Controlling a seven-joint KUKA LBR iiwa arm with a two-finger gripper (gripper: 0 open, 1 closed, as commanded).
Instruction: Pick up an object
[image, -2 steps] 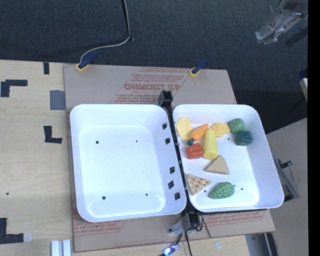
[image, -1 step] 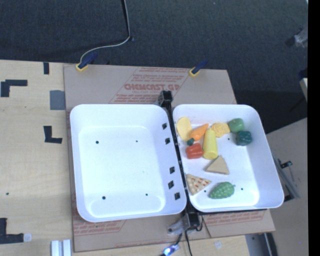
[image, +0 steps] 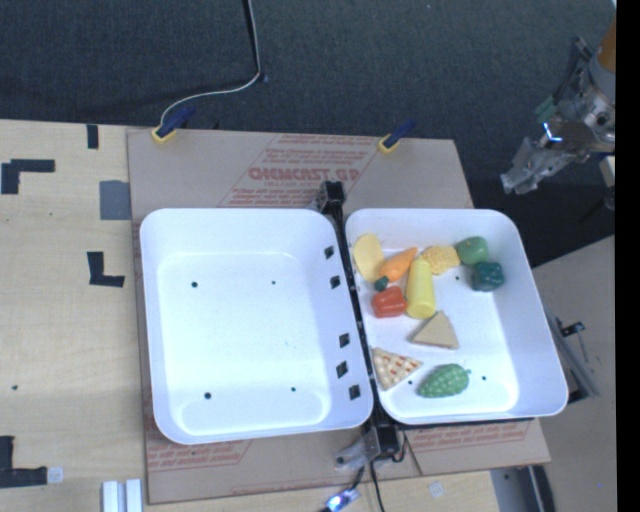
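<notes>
A: Where does the arm stand?

B: The pincer (image: 527, 170) hangs at the upper right, off beyond the right bin (image: 520, 300) and well apart from everything in it. Whether it is apart or together cannot be told from here; nothing shows between it.

A: And the things to pick?

B: All lie in the right bin, crowded toward its left and upper part, probably where they were tipped in. The left bin (image: 240, 240) beside it holds nothing.

A: How many?

B: Nine, one of each as far as it shows: a yellow lemon-like piece (image: 367, 254), a carrot (image: 397, 265), a red pepper (image: 389, 301), a yellow corn cob (image: 421, 289), a small yellow piece (image: 441, 259), a light green piece (image: 471, 249), a dark green piece (image: 487, 275), a tan wedge (image: 436, 331), a pizza slice (image: 394, 367) and—

A: That is nine already.

B: Then ten, with the bumpy green fruit (image: 443, 380). It lies apart, likely the easiest grab.
</notes>
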